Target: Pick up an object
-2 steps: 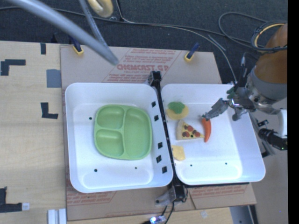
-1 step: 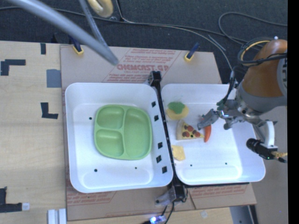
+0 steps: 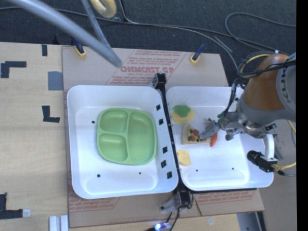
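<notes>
Two shallow white bins sat side by side on a cardboard sheet [image 3: 149,64] laid over the wooden bench [image 3: 29,143]. The left bin [image 3: 77,129] held a green divided plate [image 3: 127,135], lying flat near the bin's middle, three compartments facing up. The right bin [image 3: 240,174] held the small items: a green piece [image 3: 181,110] resting on a yellow piece [image 3: 185,117] near the divider, a pale wedge with red and dark spots on it, like a toy pizza slice [image 3: 192,134], just below those, and a small yellow chunk [image 3: 183,157] lower down, close to the divider. An orange carrot-shaped item [image 3: 213,138] lay just right of the pizza slice, touching or nearly touching its edge. The arm [image 3: 264,93] reached in from the right, orange band above the wrist, with the gripper [image 3: 211,128] low over the right bin, directly at the carrot-shaped item and the right edge of the slice. The grey fingers pointed toward the divider; their spacing could not be told at this resolution, and no item was visibly lifted between them. Black clips lined the divider [image 3: 166,129] between the bins. Two yellow-tipped clamps [image 3: 79,50] pinned the cardboard at its far edge.
</notes>
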Robot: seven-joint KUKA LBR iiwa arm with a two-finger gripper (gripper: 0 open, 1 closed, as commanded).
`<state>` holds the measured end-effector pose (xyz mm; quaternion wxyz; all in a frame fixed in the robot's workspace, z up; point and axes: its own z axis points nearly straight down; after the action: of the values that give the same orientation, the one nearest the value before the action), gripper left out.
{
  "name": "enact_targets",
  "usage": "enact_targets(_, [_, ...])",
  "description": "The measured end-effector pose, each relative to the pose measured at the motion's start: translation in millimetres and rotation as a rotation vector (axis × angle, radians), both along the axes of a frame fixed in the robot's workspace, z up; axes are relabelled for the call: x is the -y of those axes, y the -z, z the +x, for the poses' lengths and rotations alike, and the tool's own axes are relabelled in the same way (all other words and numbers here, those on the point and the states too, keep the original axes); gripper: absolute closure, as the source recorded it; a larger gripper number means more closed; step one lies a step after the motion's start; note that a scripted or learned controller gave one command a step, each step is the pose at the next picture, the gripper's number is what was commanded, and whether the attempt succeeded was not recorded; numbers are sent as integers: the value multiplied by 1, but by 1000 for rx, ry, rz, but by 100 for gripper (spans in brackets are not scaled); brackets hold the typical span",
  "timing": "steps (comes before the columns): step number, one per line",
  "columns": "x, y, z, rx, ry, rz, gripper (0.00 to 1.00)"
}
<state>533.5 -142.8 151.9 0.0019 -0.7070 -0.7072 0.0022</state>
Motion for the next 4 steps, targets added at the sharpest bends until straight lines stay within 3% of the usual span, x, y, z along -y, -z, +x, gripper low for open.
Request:
enact_targets(1, [-7, 61, -7, -1, 0, 1, 0])
enact_targets(2, [-8, 48, -5, 2, -2, 3, 100])
enact_targets(4, [-18, -71, -1, 10, -3, 0, 100])
